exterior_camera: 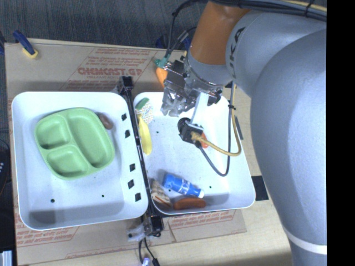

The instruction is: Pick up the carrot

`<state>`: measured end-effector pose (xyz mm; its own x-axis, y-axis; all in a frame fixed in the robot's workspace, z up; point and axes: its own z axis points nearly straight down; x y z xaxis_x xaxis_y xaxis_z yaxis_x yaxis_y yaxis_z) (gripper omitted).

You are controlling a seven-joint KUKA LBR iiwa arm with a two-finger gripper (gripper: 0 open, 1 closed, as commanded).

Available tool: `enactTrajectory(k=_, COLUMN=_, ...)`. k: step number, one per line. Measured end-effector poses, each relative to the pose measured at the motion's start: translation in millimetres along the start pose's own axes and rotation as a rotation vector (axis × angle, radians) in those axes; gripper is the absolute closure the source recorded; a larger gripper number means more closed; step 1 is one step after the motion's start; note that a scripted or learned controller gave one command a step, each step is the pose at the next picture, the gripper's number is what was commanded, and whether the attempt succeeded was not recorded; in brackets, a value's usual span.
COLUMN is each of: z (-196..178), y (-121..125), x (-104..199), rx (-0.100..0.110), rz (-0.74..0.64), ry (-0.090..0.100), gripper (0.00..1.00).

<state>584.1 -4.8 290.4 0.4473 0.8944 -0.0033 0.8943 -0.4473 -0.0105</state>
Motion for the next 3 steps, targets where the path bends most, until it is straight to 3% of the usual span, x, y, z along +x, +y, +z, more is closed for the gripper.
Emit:
enactTrajectory(k=1, z=-9.4, y=-0.7, x=0.9, rx=0.005, rz=-0.010, ry=-0.001, gripper=1.00)
enactTrajectory(k=2, z=16.4, y=-33.5, x=44.0, rx=-0.006, rz=-0.343, ry=0.001, gripper=1.00)
enactTrajectory(k=3, z=26.3, y=-74.0, x=27.1, rx=-0.005, rz=-0.138, ry=0.000, gripper=1.00)
